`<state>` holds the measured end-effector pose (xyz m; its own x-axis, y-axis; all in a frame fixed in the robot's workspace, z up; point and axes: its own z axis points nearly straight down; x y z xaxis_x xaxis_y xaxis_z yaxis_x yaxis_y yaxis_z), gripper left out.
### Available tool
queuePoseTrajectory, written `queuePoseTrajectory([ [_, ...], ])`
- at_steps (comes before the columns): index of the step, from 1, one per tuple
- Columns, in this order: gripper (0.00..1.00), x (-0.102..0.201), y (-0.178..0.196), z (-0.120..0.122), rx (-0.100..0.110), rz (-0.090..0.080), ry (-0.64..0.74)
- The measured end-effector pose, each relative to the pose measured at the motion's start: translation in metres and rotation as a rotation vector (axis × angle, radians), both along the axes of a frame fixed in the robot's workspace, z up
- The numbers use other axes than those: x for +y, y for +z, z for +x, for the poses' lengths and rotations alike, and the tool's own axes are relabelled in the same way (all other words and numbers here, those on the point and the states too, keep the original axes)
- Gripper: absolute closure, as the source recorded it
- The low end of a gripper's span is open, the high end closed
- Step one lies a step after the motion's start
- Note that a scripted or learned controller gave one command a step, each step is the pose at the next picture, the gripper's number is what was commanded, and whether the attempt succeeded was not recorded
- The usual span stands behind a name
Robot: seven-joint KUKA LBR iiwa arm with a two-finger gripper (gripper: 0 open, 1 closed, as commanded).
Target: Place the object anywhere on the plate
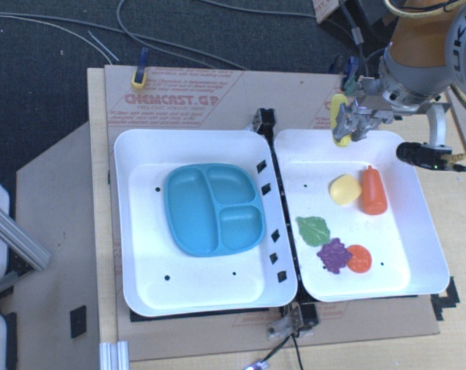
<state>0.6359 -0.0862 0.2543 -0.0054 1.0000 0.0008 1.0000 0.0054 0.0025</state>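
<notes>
**While the tool hangs over the right bin's back edge, the plate waits bare in the other bin**

Since everything starts at the tool (350, 123), that's where I'll start too: it sits at the far rim of the right bin (425, 206), up near the back-left corner of that bin, with something yellow (340, 120) right against it. It looks like a yellow piece is pinched in there, maybe a banana-ish toy, but honestly the fingers blur into the metal bracket and I can't tell if they're clamped on it or just hovering beside it. So call the grip unconfirmed.

Moving outward, the other toys lie loose on the right bin's floor: a yellow lemon (344, 190) touching an orange carrot-like piece (373, 191), then nearer the front a green leaf (313, 230), purple grapes (333, 254) and a small orange-red fruit (359, 259) just beside the grapes.

Across the black divider (274, 199), the blue compartment plate (215, 208) sits in the middle of the left bin (140, 206), nothing on it.

My read: we're at the pick-and-lift stage, with the carry not yet done. If that yellow piece really is gripped, the next move needs a lift high enough to clear the divider, a sweep left across it, then a lowering over any plate compartment before letting go. If the grip is empty, it needs another try at grabbing. The table (194, 91) around the bins isn't in the way.
</notes>
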Motion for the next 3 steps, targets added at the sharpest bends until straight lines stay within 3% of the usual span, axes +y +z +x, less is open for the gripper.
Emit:
queuePoseTrajectory([
  [1,1.0,0.056,0.005,-0.002,0.003,0.001,0.0],
  [3,1.0,0.153,-0.024,-0.001,0.007,0.001,-0.001],
])
